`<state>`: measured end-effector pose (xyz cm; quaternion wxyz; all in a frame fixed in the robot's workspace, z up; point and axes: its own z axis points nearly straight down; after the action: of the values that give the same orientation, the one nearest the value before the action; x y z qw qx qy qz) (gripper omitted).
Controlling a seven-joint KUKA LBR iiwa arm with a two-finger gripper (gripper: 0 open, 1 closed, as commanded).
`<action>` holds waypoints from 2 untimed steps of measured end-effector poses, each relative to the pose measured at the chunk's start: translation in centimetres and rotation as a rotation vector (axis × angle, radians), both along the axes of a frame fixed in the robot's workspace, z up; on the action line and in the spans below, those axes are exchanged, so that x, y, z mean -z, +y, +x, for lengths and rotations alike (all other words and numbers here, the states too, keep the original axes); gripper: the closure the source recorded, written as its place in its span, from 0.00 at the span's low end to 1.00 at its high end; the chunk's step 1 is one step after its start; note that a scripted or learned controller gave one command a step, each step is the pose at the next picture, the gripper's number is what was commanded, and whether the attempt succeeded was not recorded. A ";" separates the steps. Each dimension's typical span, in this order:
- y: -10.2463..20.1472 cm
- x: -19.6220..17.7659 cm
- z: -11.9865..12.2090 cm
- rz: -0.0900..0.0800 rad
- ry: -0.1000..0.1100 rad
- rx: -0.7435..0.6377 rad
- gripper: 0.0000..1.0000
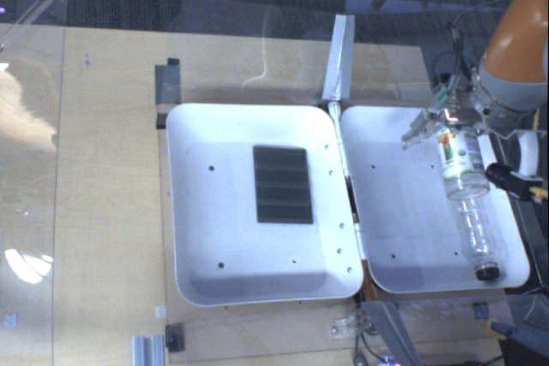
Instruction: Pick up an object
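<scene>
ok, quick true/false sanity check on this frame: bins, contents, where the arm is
1. The dark ridged rectangular pad lies in the left white bin. True.
2. The clear plastic bottle stands upright. False: it lies on its side in the right white bin, dark cap toward the near edge.
3. The arm hangs over the left bin. False: its end effector is over the right bin's far side, by the bottle.
4. The two bins sit side by side. True.

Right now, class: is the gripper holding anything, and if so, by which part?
It cannot be told. The gripper is over the right bin, at the upper end of the bottle, but a grip on it is not visible.
</scene>
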<state>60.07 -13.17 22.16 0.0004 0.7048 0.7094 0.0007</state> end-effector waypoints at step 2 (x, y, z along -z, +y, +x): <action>-4.9 -0.3 3.8 -0.002 -0.003 -0.155 0.00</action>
<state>63.89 -18.05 22.47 0.0022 0.6480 0.7617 0.0010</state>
